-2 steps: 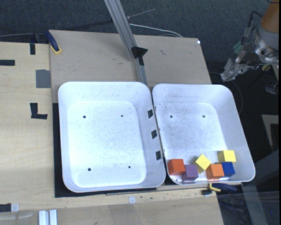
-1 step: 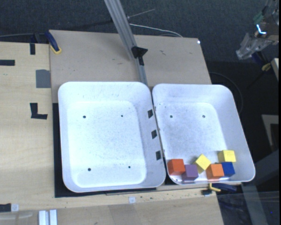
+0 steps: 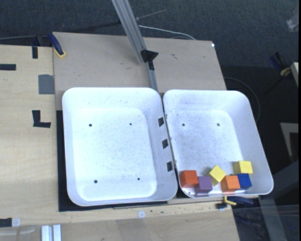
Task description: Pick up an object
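Nearest you, a small yellow-and-blue clamp (image 3: pixel 231 201) grips the front rim of the right shallow white bin (image 3: pixel 256 129). Just behind it, along that bin's front wall, you have six small blocks bunched together: an orange-red cube (image 3: pixel 189 177), a purple cube (image 3: pixel 204 184) touching it, a tilted yellow cube (image 3: pixel 217 173), an orange cube (image 3: pixel 231 183), a blue cube (image 3: pixel 245 181) pressed against the orange one, and a second yellow cube (image 3: pixel 244 166) behind the blue. The bin wall crowds them in front. The left shallow white bin (image 3: pixel 65 134) sits beside it, with black clips (image 3: pixel 165 143) along the seam. A slanted grey metal pole (image 3: pixel 128 19) stands behind both bins.
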{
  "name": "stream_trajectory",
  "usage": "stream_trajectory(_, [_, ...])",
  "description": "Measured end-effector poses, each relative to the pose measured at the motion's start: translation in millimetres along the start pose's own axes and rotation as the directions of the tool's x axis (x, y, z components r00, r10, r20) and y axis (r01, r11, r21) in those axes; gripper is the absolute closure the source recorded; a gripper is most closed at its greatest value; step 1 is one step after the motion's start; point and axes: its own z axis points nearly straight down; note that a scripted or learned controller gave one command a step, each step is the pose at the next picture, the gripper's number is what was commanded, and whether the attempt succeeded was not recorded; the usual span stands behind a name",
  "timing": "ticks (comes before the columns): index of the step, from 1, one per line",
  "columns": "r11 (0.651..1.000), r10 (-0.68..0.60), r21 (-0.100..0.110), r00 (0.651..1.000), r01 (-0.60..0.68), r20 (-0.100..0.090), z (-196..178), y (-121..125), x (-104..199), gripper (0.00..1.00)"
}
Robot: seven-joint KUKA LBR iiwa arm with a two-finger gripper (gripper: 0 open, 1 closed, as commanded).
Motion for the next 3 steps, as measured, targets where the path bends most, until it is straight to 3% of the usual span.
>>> stream_trajectory(1, [1.000,0.002,0.007,1.000,-0.002,-0.001,-5.6,-5.4,-0.2,1.00])
stream_trajectory(3, [1.000,0.002,0.010,1.000,-0.002,-0.004,-5.5,-60.1,-0.3,1.00])
